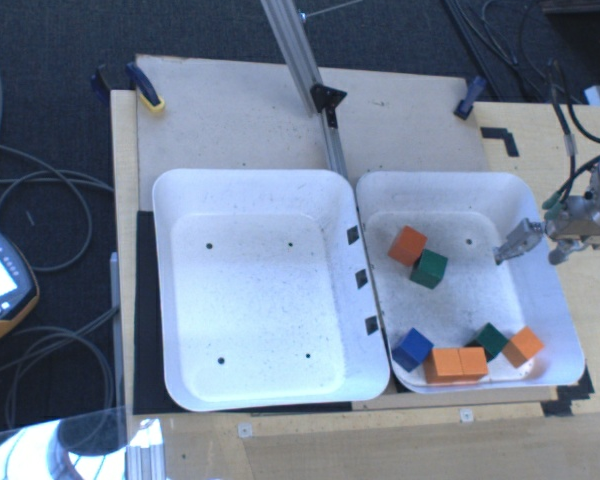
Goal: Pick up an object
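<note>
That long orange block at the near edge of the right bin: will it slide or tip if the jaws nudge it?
The long orange block lies flat, so it would probably slide, not tip. It looks rigid. The blue cube and dark green cube sit close, so a push would likely shove them too.

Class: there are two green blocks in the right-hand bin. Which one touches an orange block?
Both do. The upper green block touches the lone orange block; the lower green block sits between the long orange block and the corner one.
</note>
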